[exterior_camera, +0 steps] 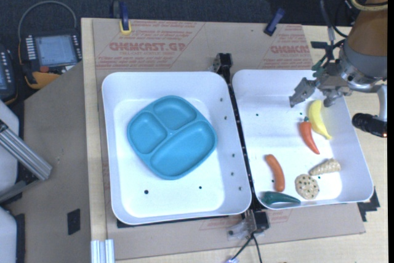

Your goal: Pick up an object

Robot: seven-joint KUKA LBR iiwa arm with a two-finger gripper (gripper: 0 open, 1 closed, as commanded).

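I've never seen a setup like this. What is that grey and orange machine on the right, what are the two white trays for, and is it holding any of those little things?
You are looking down at a slant from a fixed camera above a bench. The grey and orange machine is a robot arm reaching in from the right; its gripper is a two-fingered claw, which hangs over the right bin. Its job is to pick something up.

The left bin holds a blue divided plate. The right bin holds toy food: a banana, a red pepper, a sausage, a cookie, an ice cream cone and a dark green piece I cannot identify.

The claw is just above the banana, and nothing is visibly gripped between its fingers.
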